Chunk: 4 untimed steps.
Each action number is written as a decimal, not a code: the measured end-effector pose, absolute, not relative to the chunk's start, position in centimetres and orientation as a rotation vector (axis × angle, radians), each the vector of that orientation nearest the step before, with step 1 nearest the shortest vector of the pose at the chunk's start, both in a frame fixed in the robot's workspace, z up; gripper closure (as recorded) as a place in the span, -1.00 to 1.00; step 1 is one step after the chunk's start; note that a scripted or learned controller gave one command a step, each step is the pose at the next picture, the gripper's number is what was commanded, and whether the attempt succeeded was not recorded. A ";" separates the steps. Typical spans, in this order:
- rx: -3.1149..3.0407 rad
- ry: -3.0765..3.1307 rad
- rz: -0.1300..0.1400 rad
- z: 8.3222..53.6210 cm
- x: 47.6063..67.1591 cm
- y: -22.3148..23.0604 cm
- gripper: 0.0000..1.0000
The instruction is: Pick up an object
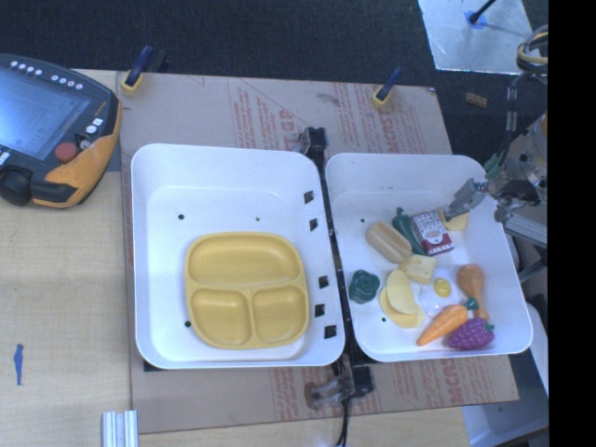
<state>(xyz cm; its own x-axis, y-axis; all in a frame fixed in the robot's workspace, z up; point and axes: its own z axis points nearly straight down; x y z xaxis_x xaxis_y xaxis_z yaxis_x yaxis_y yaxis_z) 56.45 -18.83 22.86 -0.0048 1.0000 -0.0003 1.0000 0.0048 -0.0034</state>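
Toys (424,273) lie in the right bin (358,180), not yet picked; the gripper (484,198) must drop lower, its jaws too unclear to tell.

Grey metal gripper (480,196), green-marked wrist, yellow cable loops

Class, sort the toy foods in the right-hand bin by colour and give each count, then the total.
Orange: 2, carrot, chicken drumstick
Purple: 1, grapes
Green: 2, broccoli, dark green piece
Yellow or tan: 5
Red and white: 1, carton
Total: 11
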 end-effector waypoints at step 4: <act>-2.219 -2.226 0.004 10.0 60.4 -14.3 -1.00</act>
<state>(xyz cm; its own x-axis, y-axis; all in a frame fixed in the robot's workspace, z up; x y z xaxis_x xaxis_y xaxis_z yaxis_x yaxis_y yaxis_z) 60.36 -14.34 9.99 -0.0032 1.0000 -0.0029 1.0000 0.0032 -0.0006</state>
